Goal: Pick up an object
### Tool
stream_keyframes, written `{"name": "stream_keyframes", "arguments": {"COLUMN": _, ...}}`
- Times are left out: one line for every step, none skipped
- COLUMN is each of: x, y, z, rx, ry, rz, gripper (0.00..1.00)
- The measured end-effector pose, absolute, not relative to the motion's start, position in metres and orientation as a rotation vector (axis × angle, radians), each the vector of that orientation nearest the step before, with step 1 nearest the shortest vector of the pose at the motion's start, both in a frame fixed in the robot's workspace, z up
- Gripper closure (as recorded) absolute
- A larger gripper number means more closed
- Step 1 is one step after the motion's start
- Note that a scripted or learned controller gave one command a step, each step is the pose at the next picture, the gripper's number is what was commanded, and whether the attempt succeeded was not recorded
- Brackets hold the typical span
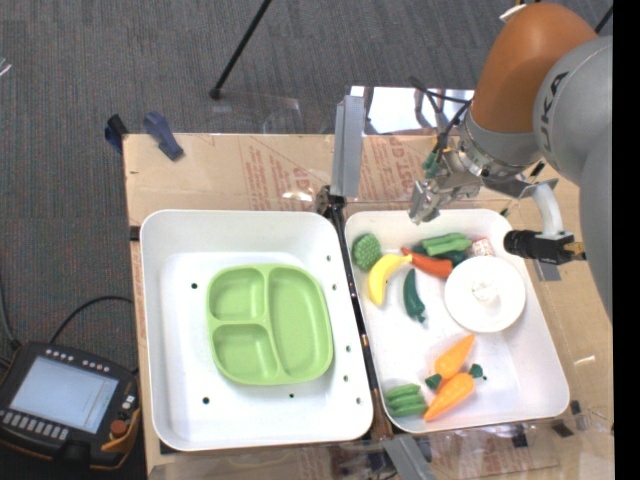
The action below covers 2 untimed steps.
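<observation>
Above the far edge of the right shallow white bin [556, 368], the metal two-finger gripper [421, 209] hangs with nothing between its fingers; how wide they stand I cannot tell. Just below it lie a green toy cucumber [445, 243], an orange carrot [430, 264] and a yellow banana [381, 277]. Well to its left sits a green divided plastic plate [270, 324].

The divided tray [270, 324] is sitting in the left bin [160, 258]; the banana [381, 274], lid [485, 293] and carrots [452, 376] are lying in the right bin [545, 368], gripper [423, 206] hovering behind them.
</observation>
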<state>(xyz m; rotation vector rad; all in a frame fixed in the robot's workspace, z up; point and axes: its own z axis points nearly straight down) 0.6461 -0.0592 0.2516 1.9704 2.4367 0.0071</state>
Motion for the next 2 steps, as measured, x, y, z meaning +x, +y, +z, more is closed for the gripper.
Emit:
{"name": "stream_keyframes", "arguments": {"x": 0.623, "y": -0.12, "z": 0.115, "rx": 1.577, "ry": 2.728, "rz": -0.006, "gripper": 1.0}}
{"name": "stream_keyframes", "arguments": {"x": 0.638, "y": -0.046, "z": 0.206, "rx": 1.74, "ry": 2.61, "rz": 0.007, "gripper": 1.0}}
